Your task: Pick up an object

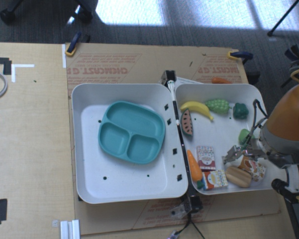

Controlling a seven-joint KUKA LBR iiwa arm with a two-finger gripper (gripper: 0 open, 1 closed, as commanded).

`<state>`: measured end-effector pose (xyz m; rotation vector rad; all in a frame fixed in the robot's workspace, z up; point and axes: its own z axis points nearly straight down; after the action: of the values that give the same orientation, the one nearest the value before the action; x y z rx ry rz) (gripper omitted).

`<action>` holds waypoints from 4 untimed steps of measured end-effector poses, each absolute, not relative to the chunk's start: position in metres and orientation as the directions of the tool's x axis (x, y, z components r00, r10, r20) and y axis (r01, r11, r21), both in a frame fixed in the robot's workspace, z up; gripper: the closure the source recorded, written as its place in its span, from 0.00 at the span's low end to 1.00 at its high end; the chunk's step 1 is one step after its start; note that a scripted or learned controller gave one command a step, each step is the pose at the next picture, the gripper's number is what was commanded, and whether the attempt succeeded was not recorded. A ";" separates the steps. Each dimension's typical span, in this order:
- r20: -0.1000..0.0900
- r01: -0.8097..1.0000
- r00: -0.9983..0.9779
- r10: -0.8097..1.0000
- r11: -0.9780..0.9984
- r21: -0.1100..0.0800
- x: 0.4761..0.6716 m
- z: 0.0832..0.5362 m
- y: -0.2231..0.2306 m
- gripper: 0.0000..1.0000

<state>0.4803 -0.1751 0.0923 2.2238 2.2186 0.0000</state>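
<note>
The tool point(235, 155) hangs low in the right bin point(249, 90), just above a bun point(238, 176); I cannot tell its opening. The left bin point(84, 148) holds a teal tray point(132, 132). Cardboard point(114, 63) covers the desk point(30, 153); grey carpet point(139, 34) lies beyond.

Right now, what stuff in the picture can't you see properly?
- Gripper, camera view: too small and blurry to tell what it is doing.
- Light green thing: partly behind the gripper's cables, kind unclear.
- Small cartons: print too small to read.
- Orange item: hidden behind the right bin's far rim.
</note>
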 end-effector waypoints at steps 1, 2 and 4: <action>-0.003 1.000 0.005 1.000 -0.005 0.005 0.482 0.103 -0.176 1.00; -0.002 1.000 -0.004 1.000 0.004 0.002 0.508 0.257 -0.195 1.00; -0.005 1.000 -0.010 1.000 0.010 0.003 0.537 0.358 -0.222 1.00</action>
<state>0.5371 -0.2224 0.3575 2.2068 2.2279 -0.0023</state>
